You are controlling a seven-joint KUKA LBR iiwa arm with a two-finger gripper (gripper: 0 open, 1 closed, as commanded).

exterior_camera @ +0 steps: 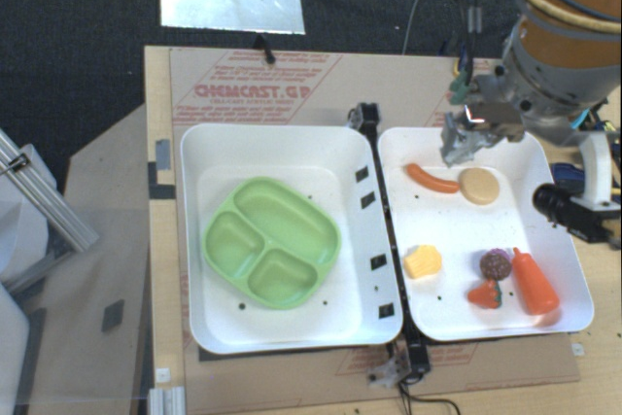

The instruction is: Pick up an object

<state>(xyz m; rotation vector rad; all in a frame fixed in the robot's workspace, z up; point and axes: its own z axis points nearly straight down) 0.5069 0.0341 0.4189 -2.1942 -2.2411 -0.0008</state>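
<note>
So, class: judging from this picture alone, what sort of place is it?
Most likely a robotics lab test bench, not a kitchen. The arm's end effector hangs over a white bin of toy food, beside a green divided plate on a taped-down board.

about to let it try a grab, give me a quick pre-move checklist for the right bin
1. Gripper over right bin, at its far edge: ok.
2. Sausage close below the gripper, lying apart from the beige round piece: ok.
3. Nothing between the fingers yet: cannot tell.
4. Yellow piece lying alone: ok.
5. Carrot, purple ball and red piece crowded together: not ok for a clean pick.
</note>
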